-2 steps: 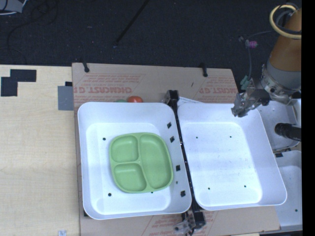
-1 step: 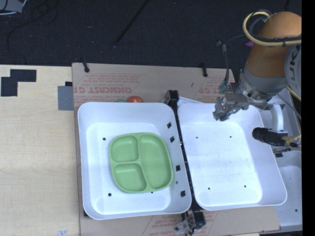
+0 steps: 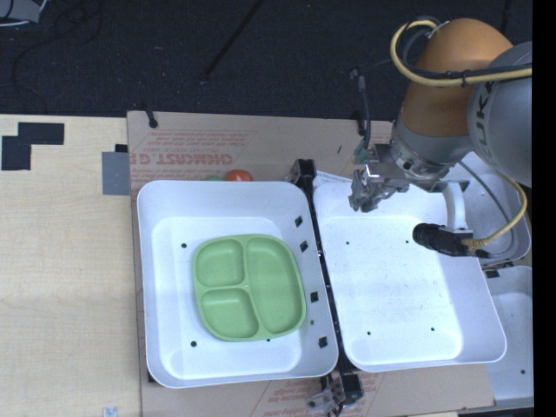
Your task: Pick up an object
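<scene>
A green divided plate (image 3: 249,286) is seen lying flat in the left bin (image 3: 165,224); it is judged light, stiff and slippery, best taken at its rim. Whether the gripper (image 3: 367,195) is wide or narrow cannot be told.

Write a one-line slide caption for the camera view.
KUKA arm's gripper hovers over the right bin's far edge; a green divided plate lies in the left bin.
</scene>
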Controlling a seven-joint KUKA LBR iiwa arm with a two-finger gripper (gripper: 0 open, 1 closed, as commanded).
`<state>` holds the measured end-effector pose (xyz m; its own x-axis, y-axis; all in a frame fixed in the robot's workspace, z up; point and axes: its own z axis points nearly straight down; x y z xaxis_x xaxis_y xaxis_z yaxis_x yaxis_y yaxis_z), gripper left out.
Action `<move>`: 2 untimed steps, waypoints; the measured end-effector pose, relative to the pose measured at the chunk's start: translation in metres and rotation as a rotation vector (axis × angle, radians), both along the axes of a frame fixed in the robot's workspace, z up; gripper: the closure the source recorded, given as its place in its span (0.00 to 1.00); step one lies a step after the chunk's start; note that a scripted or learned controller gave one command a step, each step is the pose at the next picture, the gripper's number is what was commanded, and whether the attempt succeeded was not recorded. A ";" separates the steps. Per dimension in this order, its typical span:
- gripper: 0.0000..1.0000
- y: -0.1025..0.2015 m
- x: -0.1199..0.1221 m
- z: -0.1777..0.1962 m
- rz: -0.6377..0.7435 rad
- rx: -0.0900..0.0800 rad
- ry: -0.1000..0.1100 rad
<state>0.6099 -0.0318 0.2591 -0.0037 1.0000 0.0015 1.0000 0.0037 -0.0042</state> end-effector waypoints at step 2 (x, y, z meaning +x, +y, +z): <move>1.00 0.108 -0.003 -0.021 0.000 -0.001 0.001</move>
